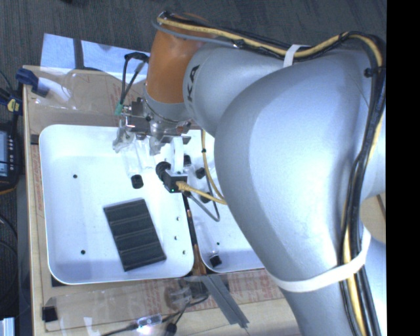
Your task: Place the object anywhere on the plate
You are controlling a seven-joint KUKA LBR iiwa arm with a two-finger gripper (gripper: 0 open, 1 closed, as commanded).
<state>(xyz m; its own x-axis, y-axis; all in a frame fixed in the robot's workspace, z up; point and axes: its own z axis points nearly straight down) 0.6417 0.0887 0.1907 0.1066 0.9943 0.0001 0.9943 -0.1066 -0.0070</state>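
The gripper (136, 146) hangs over the far side of the left white bin (65, 216), its clear fingers (122, 141) spread apart with nothing between them. A small black object (136, 181) lies on the bin floor just below the gripper. The dark ridged plate (134, 233) sits nearer, apart from the object.

Dark grey carpet floor (79, 20) beyond the far edge of the wooden bench (72, 108). Black cables (10, 216) along the bench's left edge. Blue-white paper sheet (59, 52) near the far left corner. Even, soft light.
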